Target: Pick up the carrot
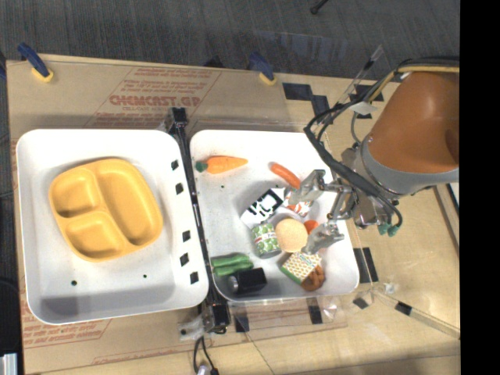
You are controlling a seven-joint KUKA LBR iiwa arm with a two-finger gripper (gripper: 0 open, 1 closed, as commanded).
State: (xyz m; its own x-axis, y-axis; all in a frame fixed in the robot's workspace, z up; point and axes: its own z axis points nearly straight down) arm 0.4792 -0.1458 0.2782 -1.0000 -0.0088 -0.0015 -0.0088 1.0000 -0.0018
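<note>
Carrot [222, 163] lies at the upper left of the right bin [234, 141], well apart from the hand [322, 207].

In the camera view, you see the carrot lying flat, its green tip toward the divider between the bins and its orange body pointing right. The left bin [31, 233] holds a yellow divided tray [105, 207]. Your hand sits low at the right side of the right bin, over a cluster of small items: a round tan piece [291, 233], a green-patterned can [266, 241], a black-and-white packet [265, 204] and an orange-red piece [284, 173]. Its fingers [312, 183] look spread, with nothing visibly pinched between them. A green piece [231, 263] and a black block [251, 280] lie at the bin's lower edge. The bench [406, 272] is tan.
</note>
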